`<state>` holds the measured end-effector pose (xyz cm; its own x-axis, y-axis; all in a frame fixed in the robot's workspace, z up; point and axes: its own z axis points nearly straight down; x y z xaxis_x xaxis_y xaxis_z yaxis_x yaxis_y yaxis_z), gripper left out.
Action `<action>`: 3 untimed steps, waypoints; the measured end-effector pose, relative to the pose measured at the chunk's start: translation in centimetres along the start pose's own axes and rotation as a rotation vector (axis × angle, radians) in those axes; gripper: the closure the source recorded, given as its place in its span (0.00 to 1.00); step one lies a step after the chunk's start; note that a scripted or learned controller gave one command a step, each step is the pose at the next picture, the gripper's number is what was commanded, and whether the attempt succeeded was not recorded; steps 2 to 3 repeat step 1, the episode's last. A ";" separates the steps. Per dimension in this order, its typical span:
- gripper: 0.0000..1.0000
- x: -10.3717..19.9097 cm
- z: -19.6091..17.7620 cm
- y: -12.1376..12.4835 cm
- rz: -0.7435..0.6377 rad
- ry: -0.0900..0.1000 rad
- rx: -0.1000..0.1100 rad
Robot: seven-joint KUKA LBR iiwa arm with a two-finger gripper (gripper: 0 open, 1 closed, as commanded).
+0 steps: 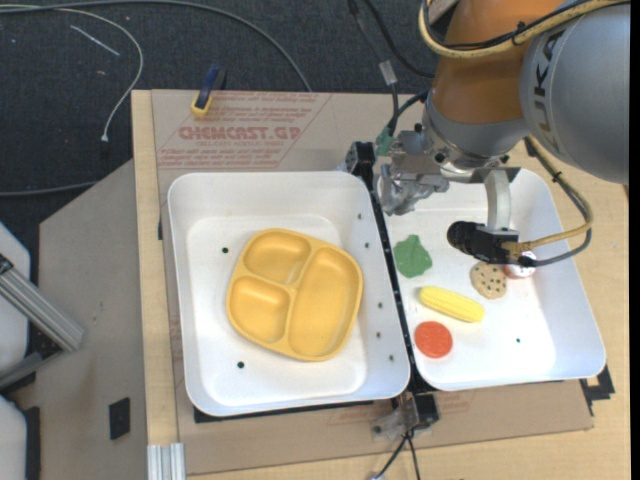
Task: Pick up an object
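The right bin (560,338) holds a green leafy piece (411,256), a yellow corn-like piece (451,304), a red-orange disc (433,339) and a brown speckled cookie (489,281). My gripper (398,200) hangs at the bin's far left corner, just above and behind the green piece, with nothing seen between its fingers. The arm's grey and orange wrist covers the back of the right bin.
The left bin (200,218) carries a yellow divided plate (295,293). A ridge (385,268) separates the two bins. Brown cardboard (240,128) lies behind the bins with a small blue and yellow clip (208,88) at its far edge. Cables run over the dark floor.
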<state>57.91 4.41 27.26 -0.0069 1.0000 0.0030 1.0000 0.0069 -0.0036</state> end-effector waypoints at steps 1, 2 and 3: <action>1.00 4.2 0.9 -0.5 0.003 -0.002 0.000; 1.00 4.2 0.9 -0.5 0.003 -0.002 0.000; 1.00 4.2 0.9 -0.5 0.003 -0.002 0.000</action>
